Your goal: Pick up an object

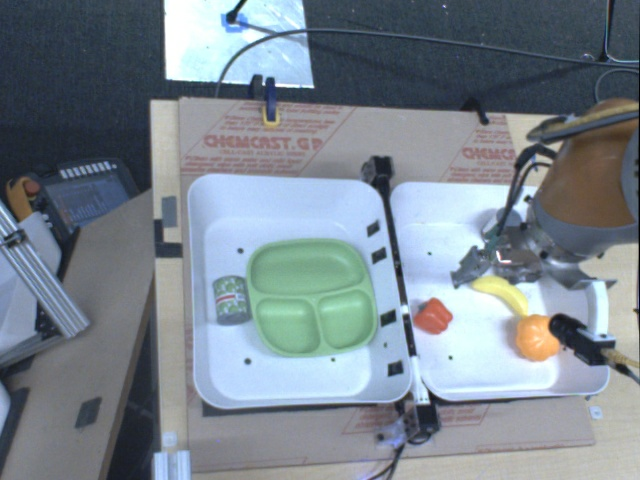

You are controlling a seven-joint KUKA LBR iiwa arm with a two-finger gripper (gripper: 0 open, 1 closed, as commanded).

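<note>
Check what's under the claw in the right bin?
The claw sits over the upper end of the banana. That end is covered; the lower end, beside the orange, stays visible.

Under my reach lies a pale wooden bench (165,268), and on it a brown cardboard sheet (330,133) printed with red lettering. Around the bench the floor (80,58) is dark, speckled carpet. At the top a shiny, crinkled silver sheet (238,28) lies flat on that carpet, with a bit of blue tape (234,22) on it. A thin black cable (420,38) arcs across the carpet from the sheet toward the right. On the left stands a grey handheld control unit (85,200) with a dark screen, beside a slanted aluminium rail (40,273). Light is even, with soft shadows.
</note>
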